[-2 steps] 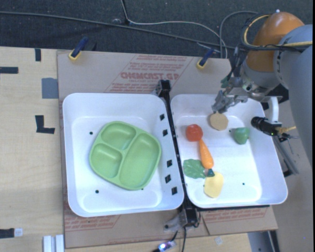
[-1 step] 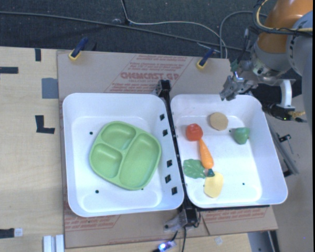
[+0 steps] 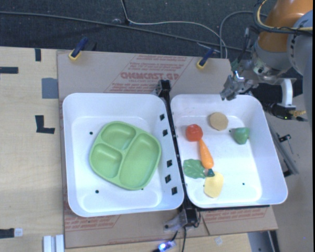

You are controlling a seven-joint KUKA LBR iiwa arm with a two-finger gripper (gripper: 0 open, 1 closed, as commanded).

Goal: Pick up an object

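Tool (image 3: 230, 92) first: I have it hanging over the far rim of the right bin (image 3: 268, 140), near that bin's far-right corner, with nothing between its tips. It is small and dark against the rim, so I cannot tell how far apart those tips stand.

Any piece will do for this task, and all the loose ones lie in the right bin. A tan disc (image 3: 218, 121) sits nearest the tool, just on the near side of it. A green lump (image 3: 241, 135) lies to the disc's right and a little nearer me, apart from it. On the left side of that bin a tomato (image 3: 193, 132) touches the top of a carrot (image 3: 206, 154), and the carrot runs down to a leafy green (image 3: 193, 168) and a yellow piece (image 3: 213, 185), all crowded together. The left bin (image 3: 76, 140) holds a green tray (image 3: 126, 155).

My choice would be the disc or the green lump, since each stands alone with bare floor around it. I judge the disc flat and low, so the tips would have to reach almost to the bin floor to catch its edge; the lump looks taller and may be easier. I would centre above the chosen piece before dropping, keep off the bin wall, and avoid the clustered items, where one tip would likely land on a neighbour.
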